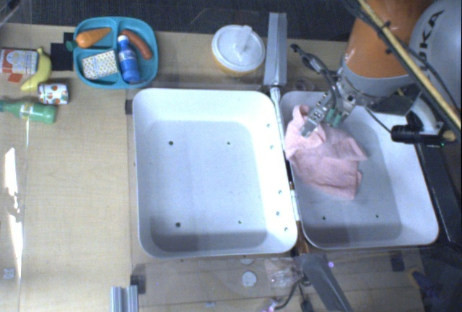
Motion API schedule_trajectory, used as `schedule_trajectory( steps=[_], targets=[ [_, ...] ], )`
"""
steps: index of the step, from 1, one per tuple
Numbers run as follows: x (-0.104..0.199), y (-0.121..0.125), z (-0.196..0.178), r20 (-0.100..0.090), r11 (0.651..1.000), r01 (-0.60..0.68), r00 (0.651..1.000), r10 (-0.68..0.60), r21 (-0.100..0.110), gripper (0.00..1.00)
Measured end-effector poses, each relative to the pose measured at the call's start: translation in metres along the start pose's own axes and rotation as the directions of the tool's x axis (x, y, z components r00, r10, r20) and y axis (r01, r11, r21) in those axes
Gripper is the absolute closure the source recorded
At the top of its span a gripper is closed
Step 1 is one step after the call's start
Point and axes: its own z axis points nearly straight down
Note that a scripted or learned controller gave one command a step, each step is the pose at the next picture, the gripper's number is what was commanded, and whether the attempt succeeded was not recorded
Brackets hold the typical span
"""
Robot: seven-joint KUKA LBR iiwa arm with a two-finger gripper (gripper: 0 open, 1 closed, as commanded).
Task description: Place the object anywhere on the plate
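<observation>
A crumpled pink cloth point(326, 159) lies in the right bin point(390, 220), bunched against the bin's left wall with a raised corner at its upper left. My gripper point(320, 120) reaches in from the upper right and sits low on the cloth's upper edge, touching that raised corner. The blue divided plate point(144, 35) stands on the bench far to the upper left, beyond the left bin. It holds an orange carrot toy point(94, 37), a blue bottle point(128, 58) and a patterned item point(97, 66).
The left bin point(206, 173) lies between the cloth and the plate. A white lidded cup point(238, 48) stands behind the bins. Small toys, a can point(53, 93) and a green bottle point(29, 111) sit at the bench's left edge. A metal divider point(273, 50) stands between the bins.
</observation>
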Motion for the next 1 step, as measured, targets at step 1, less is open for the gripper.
schedule_trajectory(
  steps=[1],
  targets=[
    [0.0287,0.0438,-0.0118,0.002,0.920,0.391,0.920,-0.391,-0.002,1.00]
  ],
)
